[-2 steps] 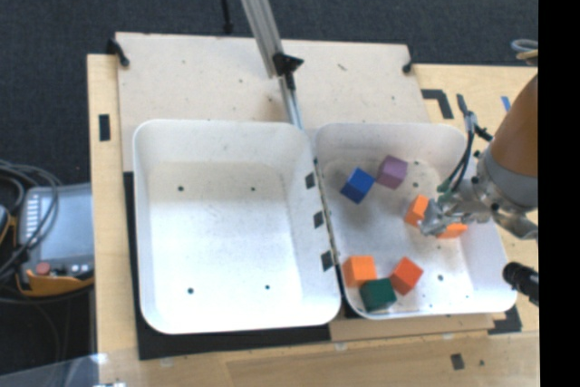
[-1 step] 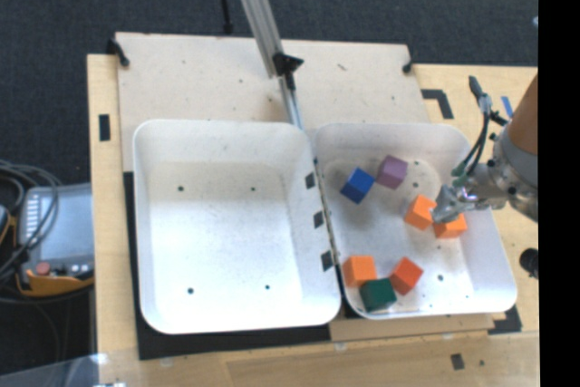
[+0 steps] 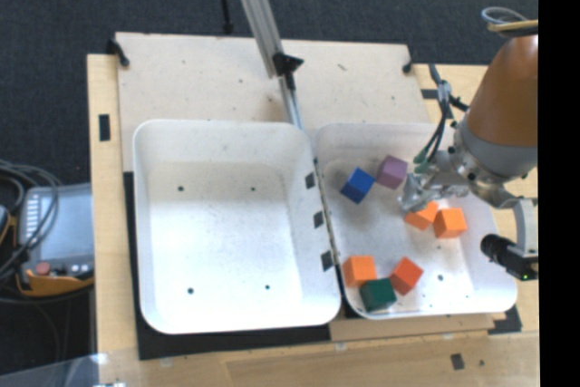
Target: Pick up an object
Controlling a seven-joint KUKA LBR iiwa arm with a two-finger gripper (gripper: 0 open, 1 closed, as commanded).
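Nearest the camera, along the front edge of the right bin [image 3: 489, 290], three small blocks sit in a cluster: an orange block [image 3: 360, 268], a green block [image 3: 378, 293] just in front of it, and a red-orange block [image 3: 407, 274] touching the green one's right side. Farther back, toward the middle of this bin, a blue block [image 3: 358, 185] and a purple block [image 3: 392, 170] lie close together. The left bin [image 3: 163, 195] stands beside it, their walls meeting.

The gripper [image 3: 419, 199] is down in the right bin near its right wall, right over a pair of orange blocks: one flat-looking orange piece [image 3: 420, 217] directly under the tip and another orange block [image 3: 450, 221] just beside it. The wrist hides the tip, so it cannot be told how the gripper is set or whether it grasps anything.

The blocks look like small, stiff, light cubes with smooth, flat faces, likely foam or wood, not fragile. A grip across two opposite flat faces should hold best. The neighbouring block sits so close that one finger may land on it or push it aside.
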